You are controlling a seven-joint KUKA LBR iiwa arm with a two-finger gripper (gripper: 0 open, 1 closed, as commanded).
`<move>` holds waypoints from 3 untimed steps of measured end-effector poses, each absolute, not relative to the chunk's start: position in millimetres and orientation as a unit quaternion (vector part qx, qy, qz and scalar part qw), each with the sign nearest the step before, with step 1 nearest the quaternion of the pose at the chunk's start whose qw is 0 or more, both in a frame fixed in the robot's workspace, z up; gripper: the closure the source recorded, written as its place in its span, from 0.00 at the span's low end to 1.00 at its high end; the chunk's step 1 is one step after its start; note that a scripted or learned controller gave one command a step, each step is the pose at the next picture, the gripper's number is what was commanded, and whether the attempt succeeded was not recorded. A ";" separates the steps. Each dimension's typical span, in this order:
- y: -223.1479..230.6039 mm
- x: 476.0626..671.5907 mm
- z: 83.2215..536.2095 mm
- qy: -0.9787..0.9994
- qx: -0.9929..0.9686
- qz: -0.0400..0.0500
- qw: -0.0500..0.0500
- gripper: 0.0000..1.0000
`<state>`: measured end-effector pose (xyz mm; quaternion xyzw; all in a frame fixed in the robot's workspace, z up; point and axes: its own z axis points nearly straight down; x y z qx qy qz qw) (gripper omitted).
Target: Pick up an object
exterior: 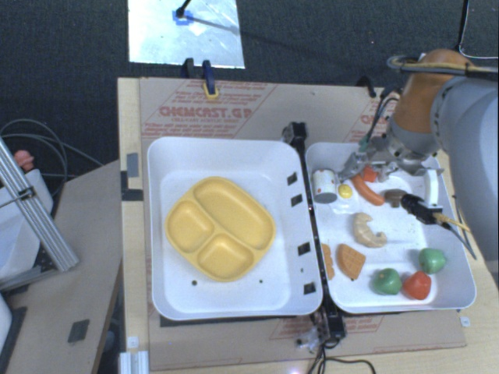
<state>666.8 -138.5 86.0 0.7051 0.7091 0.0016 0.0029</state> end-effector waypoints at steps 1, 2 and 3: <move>-137.9 664.1 95.5 0.710 0.704 -0.002 -0.002 1.00; -75.4 632.7 191.0 0.711 0.704 0.004 0.002 1.00; -79.4 632.2 185.1 0.709 0.705 0.001 0.001 0.00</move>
